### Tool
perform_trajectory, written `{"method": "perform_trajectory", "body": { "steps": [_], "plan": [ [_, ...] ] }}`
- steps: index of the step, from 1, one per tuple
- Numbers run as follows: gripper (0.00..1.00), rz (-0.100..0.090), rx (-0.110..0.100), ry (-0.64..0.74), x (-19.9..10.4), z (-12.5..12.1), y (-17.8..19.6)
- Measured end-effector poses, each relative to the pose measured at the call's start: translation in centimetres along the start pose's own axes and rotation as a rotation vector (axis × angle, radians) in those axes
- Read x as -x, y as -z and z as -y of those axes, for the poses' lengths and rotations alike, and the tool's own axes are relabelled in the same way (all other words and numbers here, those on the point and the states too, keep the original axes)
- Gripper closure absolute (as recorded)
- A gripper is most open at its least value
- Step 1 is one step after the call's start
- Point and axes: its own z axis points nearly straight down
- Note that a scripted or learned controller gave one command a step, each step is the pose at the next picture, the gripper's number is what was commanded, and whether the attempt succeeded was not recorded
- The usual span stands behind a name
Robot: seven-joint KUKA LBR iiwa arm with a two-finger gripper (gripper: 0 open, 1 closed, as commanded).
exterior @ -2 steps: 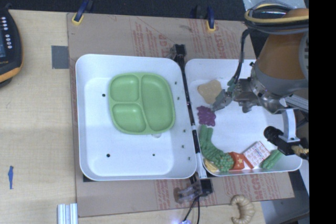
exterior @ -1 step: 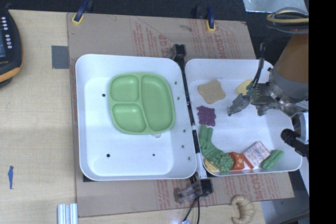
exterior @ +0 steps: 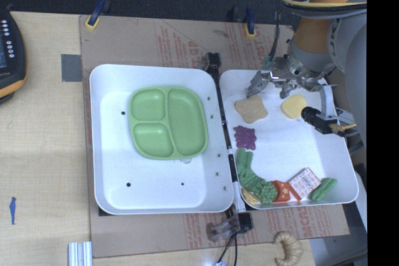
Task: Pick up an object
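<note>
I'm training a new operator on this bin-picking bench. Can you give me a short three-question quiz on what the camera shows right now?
1. True or false: the green divided plate lies in the left bin.
2. Which item lies nearest the tool? A) purple grapes B) tan bread slice C) red-and-white packet
3. Fill in: the pale curled item lies outside both bins, on the ____ sheet near the view's bottom edge.

Key:
1. True.
2. B. The bread slice sits just below the tool, in the right bin.
3. Cardboard.
</note>
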Motion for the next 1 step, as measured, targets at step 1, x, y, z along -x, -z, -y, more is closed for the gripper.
{"method": "perform_trajectory", "body": {
  "steps": [1],
  "plan": [
    [0.0,0.0,-0.009,-0.002,0.99,-1.31,-6.54]
  ]
}}
